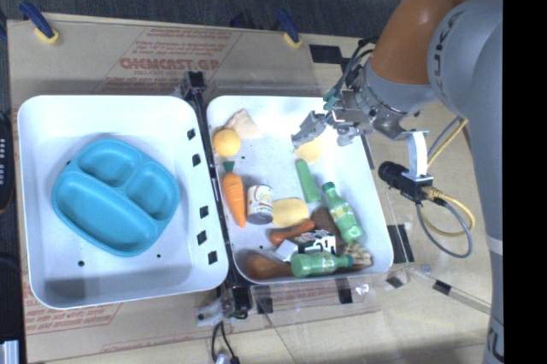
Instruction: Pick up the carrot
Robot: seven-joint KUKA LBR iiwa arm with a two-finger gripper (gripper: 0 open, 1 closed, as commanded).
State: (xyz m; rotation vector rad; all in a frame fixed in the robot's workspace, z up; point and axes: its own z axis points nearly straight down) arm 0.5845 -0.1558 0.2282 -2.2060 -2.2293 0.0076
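The carrot (234, 198), orange with a green top, lies lengthwise in the right bin (273, 110), close to its left wall. It sits between a yellow ball (226, 142) above and a small can (260, 202) to its right. My gripper (325, 134) hangs over the bin's upper right part, well to the right of the carrot and apart from it. Its fingers (306, 131) stand open with nothing between them. A pale yellow item (312, 151) lies just below them.
The right bin also holds a beige piece (245, 125), a green stick (306, 180), two green bottles (342, 214) (321, 265) and brown items (256, 266) crowded at its lower right. A blue divided plate (115, 193) lies in the left bin (51, 277).
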